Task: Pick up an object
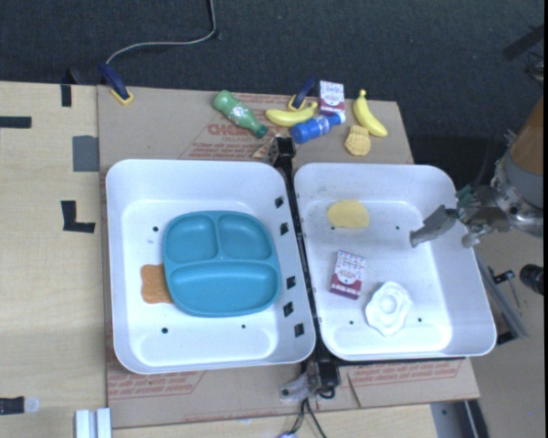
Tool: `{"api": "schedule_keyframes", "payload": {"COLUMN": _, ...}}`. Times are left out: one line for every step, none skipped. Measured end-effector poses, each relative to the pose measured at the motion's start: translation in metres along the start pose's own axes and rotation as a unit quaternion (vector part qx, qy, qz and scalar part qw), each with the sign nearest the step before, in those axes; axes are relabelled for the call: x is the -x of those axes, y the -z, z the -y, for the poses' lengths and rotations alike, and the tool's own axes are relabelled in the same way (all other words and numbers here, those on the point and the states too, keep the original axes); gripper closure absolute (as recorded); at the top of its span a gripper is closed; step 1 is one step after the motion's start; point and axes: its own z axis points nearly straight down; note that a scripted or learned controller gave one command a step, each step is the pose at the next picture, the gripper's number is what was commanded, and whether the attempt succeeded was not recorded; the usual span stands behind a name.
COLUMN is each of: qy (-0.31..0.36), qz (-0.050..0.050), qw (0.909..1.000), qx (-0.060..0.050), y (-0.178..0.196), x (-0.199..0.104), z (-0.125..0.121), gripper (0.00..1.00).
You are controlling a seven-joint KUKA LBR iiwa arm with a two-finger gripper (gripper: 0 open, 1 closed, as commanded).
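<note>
**Gripper poised over right bin, nothing held**

I see the gripper at the right-hand side of the right bin, just inside its right wall. One grey finger is plainly visible, slanting down and to the left toward the bin floor. I cannot tell from this view whether the fingers stand wide or narrow. No object sits between them.

Contents of the right bin, as I read them:
- A yellow flat piece lies near the upper middle of the floor, well left of the finger tip.
- A small red-and-white carton lies below it, near the bin centre.
- A white fried-egg toy lies just right of and below the carton, apart from it.

The left bin holds a blue divided plate. An orange piece pokes out from under the plate's left edge.

Behind the bins, on the cardboard, I note a green bottle, two bananas, a blue bottle, a small carton and a yellow waffle-like piece, grouped close together.
</note>
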Motion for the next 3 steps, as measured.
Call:
{"api": "schedule_keyframes", "payload": {"qy": 0.0, "qz": -0.001, "qw": 1.0, "qx": -0.001, "y": -0.095, "x": -0.049, "z": -0.02, "gripper": 0.0}}
{"api": "schedule_keyframes", "payload": {"qy": 0.0, "qz": -0.001, "qw": 1.0, "qx": 0.001, "y": -0.164, "x": -0.09, "z": 0.003, "gripper": 0.0}}
{"api": "schedule_keyframes", "payload": {"qy": -0.001, "qz": 0.001, "qw": 1.0, "qx": 0.002, "y": -0.155, "x": -0.089, "z": 0.002, "gripper": 1.0}}
